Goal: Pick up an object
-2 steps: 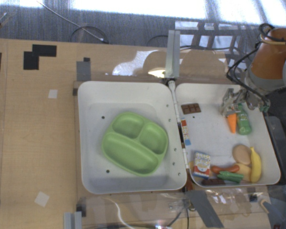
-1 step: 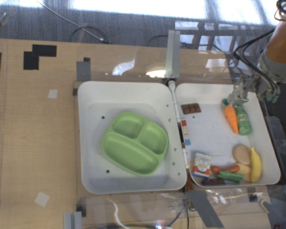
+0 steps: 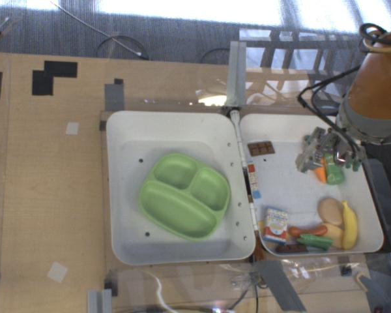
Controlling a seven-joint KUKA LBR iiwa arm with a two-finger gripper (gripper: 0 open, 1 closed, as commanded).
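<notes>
Hand (image 3: 326, 165) hovers low over the carrot (image 3: 320, 173) in the right bin (image 3: 283, 132); grip state unclear, next it needs a clean closure.

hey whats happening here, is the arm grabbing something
A grey and orange robot arm reaches in from the right, its gripper low over the upper part of the right bin, right by a green and orange toy. Whether it actually has hold of that toy can't be told. Nearer the front of that bin lie a banana, an egg-like piece, a small carton and other toy food. The left bin holds a green divided plate.
</notes>
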